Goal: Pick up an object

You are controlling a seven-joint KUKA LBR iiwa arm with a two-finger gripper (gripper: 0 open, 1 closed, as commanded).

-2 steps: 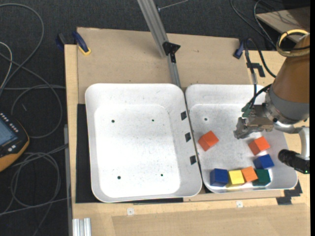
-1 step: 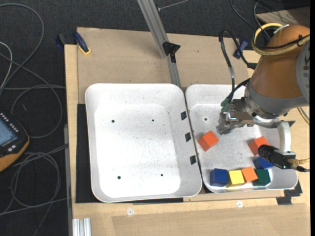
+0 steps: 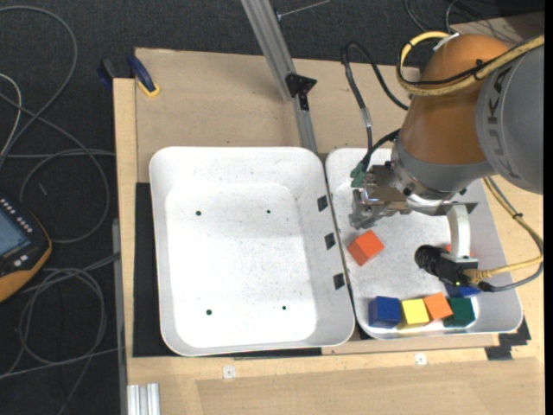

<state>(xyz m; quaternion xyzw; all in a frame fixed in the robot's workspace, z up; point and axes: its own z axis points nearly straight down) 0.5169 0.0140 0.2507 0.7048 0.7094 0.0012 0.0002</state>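
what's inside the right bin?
In the right bin: a loose orange block just below the gripper, and blue, yellow, orange and green blocks along the near wall. The arm covers the bin's far part.

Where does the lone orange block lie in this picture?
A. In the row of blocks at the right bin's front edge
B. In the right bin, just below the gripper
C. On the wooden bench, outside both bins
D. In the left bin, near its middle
B: the orange block lies on the floor of the right bin, just under the gripper, apart from the row of blocks.
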